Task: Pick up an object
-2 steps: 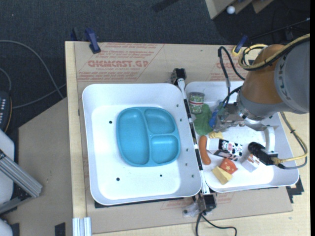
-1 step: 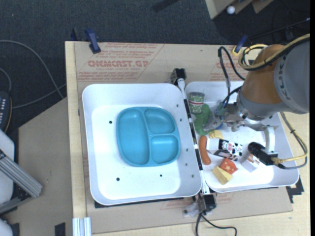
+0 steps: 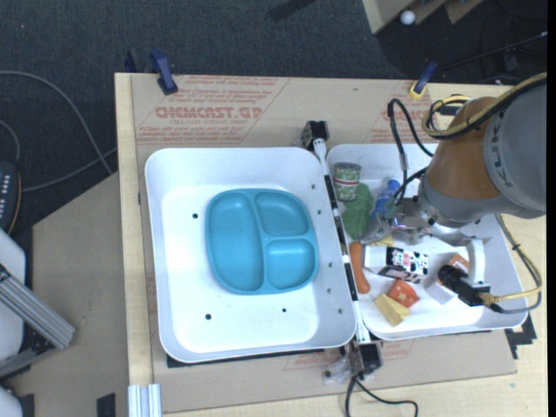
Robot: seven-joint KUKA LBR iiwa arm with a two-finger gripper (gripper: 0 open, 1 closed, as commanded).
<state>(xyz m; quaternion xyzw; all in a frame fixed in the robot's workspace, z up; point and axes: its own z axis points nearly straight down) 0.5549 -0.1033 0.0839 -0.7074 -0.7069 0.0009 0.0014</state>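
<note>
the gripper (image 3: 401,233) is lowered into the right bin (image 3: 508,315); its grip cannot be told. an orange carrot (image 3: 357,268) is seen just left of it, judged light, stiff, slippery, best taken mid-length.

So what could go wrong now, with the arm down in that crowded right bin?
The items lie packed together: the orange carrot-shaped piece sits right against the bin's left wall, so the claw may struggle to get around it. The green soft item touches the small can, so grabbing one could drag or tip the other. Loose cables near the wrist might snag.
</note>
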